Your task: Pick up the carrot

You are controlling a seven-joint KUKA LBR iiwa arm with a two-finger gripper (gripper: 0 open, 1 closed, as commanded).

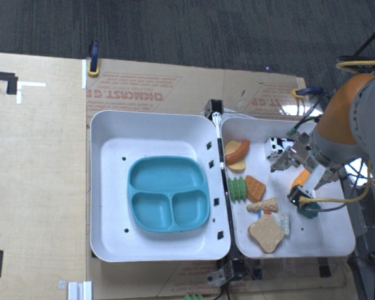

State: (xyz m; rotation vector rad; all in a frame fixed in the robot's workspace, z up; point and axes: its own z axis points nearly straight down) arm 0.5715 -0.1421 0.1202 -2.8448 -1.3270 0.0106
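The carrot (302,178) lies in the right bin (333,245), an orange body slanting down to a green top (309,211) near the bin's right side. My gripper (303,171) hangs over it, reaching in from the right under the orange-banded wrist. One finger (280,162) stands to the carrot's left and the other (326,179) to its right. The fingers look spread, with the orange body showing in the gap between them. I cannot tell whether either one touches the carrot.
The right bin also holds a black-and-white toy (277,144), a sausage in a bun (236,152), a green piece (237,189), an orange wedge (255,189), a tan biscuit (263,206) and a bread slice (266,234). A blue divided tray (169,194) sits in the left bin (105,173).
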